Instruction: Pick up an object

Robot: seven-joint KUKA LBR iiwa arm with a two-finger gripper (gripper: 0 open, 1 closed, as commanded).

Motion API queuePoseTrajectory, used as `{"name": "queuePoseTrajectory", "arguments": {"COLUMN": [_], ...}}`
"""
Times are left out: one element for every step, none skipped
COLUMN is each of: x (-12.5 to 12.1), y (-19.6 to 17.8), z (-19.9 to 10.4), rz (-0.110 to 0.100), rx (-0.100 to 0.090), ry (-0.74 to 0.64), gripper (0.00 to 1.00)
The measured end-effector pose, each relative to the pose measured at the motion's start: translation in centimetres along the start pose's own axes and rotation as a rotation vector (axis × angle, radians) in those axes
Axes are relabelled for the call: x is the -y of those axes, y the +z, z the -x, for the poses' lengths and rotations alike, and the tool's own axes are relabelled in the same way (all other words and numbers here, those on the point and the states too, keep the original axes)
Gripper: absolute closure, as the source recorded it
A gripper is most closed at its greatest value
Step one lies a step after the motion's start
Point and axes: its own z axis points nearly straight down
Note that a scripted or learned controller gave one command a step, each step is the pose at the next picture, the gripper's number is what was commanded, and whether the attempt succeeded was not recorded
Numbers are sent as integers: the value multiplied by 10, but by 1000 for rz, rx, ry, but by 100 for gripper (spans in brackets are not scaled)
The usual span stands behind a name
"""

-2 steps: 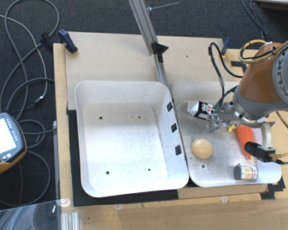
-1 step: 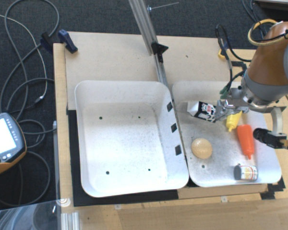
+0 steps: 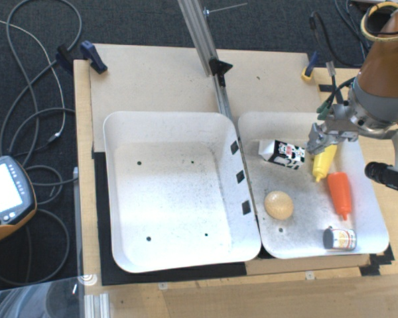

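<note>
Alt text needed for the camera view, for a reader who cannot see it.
A grey and orange robot arm's gripper hovers over the right white bin, just above a yellow bottle. Around it lie a milk carton, orange bottle, tan ball and small can.

Just below the metal-grey gripper (image 3: 325, 140), a yellow bottle (image 3: 323, 163) and an orange bottle (image 3: 339, 192) look like smooth, slightly glossy plastic. Left of the gripper, a printed paper carton (image 3: 282, 154) lies matt. Both bins, the right bin (image 3: 298, 244) under it and the left bin (image 3: 172, 197) beyond, look matt white and speckled. The bench (image 3: 152, 78) looks like pale, matt wood.
</note>
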Motion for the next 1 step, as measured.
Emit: {"name": "queuePoseTrajectory", "arguments": {"x": [-7], "y": [13], "z": [-53], "rz": [-11], "rx": [-4], "ry": [-4], "gripper": [100]}}
